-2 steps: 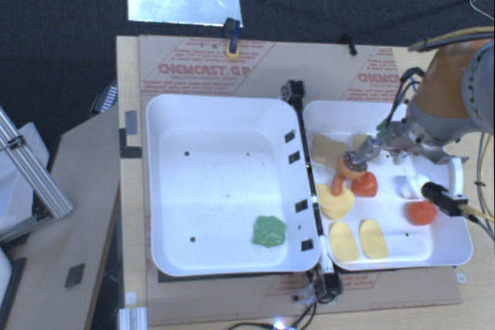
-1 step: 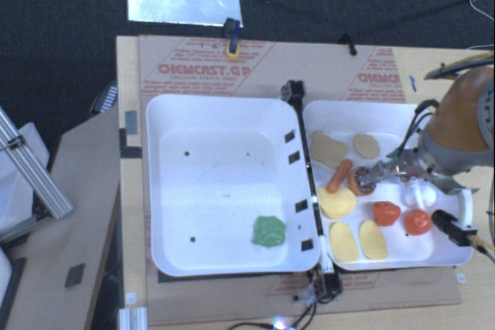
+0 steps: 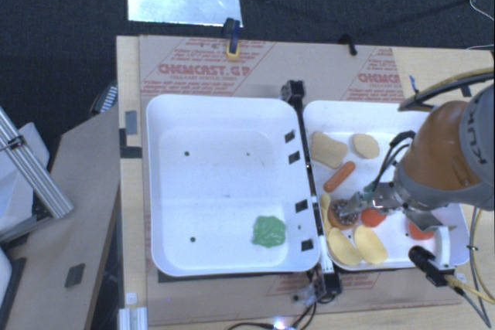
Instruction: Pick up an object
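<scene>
My arm [image 3: 445,158] reaches in low over the right bin [image 3: 387,113], gripper [image 3: 348,209] down among the food; can't tell its grip.

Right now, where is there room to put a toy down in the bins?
Most of the left bin is bare; just a green object sits near its front right corner. The right bin is crowded: tan, orange, red and yellow pieces, with the arm over them.

The left bin [image 3: 224,127] lies open around the green lump [image 3: 269,231]; the right bin [image 3: 371,113] is crowded with food pieces.
</scene>
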Tool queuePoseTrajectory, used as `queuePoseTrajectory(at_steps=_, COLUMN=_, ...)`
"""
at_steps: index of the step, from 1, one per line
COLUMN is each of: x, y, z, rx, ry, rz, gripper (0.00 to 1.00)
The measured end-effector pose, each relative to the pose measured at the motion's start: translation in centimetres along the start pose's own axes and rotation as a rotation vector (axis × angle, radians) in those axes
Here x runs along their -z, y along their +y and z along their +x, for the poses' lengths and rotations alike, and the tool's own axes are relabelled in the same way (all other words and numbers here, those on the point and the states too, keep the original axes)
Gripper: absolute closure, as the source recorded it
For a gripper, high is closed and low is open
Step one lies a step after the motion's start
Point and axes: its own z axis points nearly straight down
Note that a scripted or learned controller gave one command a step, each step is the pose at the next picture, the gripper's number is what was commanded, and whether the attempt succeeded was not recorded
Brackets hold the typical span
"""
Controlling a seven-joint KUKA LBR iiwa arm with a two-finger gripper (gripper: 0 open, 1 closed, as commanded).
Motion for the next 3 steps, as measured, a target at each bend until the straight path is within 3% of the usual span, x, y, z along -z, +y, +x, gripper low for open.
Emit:
queuePoseTrajectory(at_steps=1, x=1.2, y=0.4, z=0.3, rx=0.004, ry=0.011, rz=0.0, gripper=1.0)
queuePoseTrajectory(at_steps=2, x=10.0, y=3.6, z=5.0, rx=0.009, ry=0.004, rz=0.004, gripper=1.0)
queuePoseTrajectory(at_steps=3, x=26.4, y=10.1, z=3.4, rx=0.005, ry=-0.001, rz=-0.008, gripper=1.0)
